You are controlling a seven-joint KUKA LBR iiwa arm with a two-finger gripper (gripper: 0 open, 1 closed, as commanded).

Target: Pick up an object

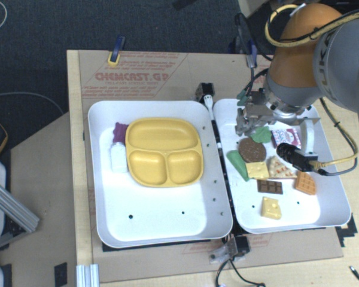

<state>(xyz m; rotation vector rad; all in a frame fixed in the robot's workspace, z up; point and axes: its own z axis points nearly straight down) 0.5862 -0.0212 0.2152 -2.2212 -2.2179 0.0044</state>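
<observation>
the gripper [249,126], its grip state impossible to tell, hangs just above a round dark brown chocolate cookie [252,150] lying flat in the right shallow white bin [329,211].

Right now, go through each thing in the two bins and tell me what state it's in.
Yellow divided tray: flat, upright, in left bin.
White bottle: lying beside the tray.
Brown round cookie: flat, in right bin.
Waffle piece: lying flat.
Gripper: low over right bin, grasp hidden.
</observation>
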